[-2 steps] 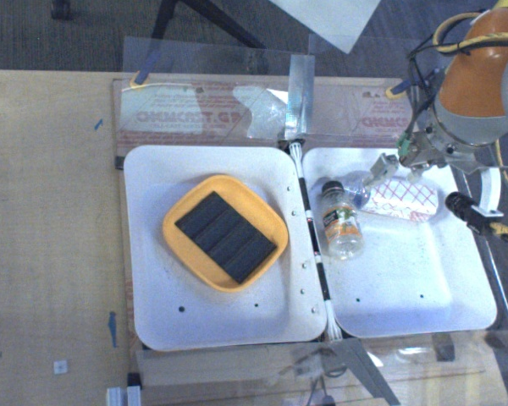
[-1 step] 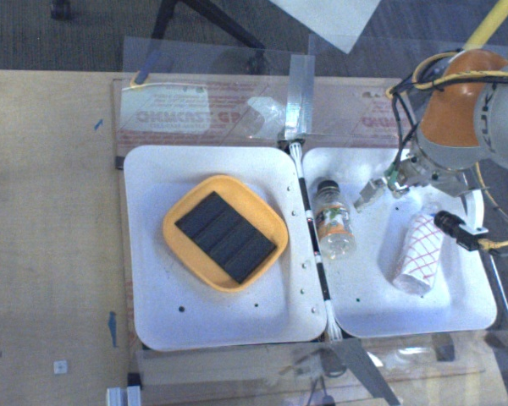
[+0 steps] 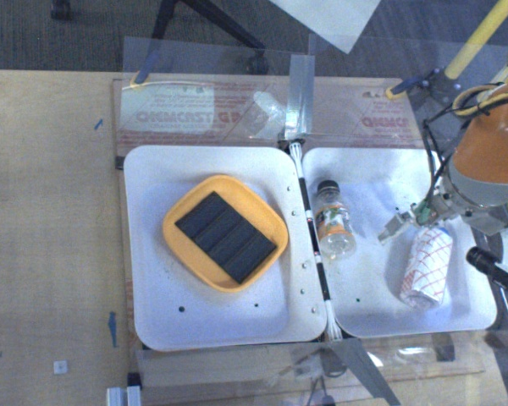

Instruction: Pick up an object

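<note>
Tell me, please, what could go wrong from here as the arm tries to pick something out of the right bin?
1. The gripper hangs beside the top end of the rolled checked cloth, not over its middle, so a closing grasp may catch only an edge and slip.
2. The cloth is soft and could unroll when lifted.
3. The clear bottle lies on its side near the divider and could roll if nudged.
</note>
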Robot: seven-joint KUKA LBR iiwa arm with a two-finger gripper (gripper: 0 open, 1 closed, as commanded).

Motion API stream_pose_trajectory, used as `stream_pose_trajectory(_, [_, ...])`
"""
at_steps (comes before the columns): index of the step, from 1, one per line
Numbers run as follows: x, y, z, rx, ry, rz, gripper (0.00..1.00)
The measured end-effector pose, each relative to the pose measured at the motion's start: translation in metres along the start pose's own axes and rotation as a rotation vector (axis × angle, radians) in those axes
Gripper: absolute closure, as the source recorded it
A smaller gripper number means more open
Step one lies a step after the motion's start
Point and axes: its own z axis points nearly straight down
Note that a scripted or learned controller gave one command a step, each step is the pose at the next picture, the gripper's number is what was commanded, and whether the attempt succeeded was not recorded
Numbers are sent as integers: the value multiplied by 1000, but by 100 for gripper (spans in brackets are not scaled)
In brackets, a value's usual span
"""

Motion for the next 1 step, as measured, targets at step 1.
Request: stream_pose_trajectory(1, [-67,43,-5,-1,-10,163,0])
